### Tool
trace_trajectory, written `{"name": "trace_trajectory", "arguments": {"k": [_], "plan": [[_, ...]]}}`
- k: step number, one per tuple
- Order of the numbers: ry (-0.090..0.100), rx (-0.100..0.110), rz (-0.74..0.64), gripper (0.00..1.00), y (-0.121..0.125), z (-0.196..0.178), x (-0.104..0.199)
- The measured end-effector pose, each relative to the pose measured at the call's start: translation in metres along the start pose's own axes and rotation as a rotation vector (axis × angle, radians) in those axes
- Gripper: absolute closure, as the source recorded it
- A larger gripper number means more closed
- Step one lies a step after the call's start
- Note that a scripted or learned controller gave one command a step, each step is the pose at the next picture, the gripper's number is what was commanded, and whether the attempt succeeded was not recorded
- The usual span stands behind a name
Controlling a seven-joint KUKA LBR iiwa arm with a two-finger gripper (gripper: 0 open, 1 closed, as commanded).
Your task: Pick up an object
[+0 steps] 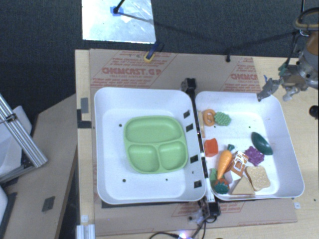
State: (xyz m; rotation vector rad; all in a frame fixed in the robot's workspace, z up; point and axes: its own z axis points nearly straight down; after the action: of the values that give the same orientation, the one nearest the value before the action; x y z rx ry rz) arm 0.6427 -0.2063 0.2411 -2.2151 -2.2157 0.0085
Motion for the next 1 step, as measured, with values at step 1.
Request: {"name": "trace_trajectory", "arguments": {"k": [1], "plan": [[-0.003,-0.012,-0.003,0.0,0.0024,-0.008,0.0007]]}}
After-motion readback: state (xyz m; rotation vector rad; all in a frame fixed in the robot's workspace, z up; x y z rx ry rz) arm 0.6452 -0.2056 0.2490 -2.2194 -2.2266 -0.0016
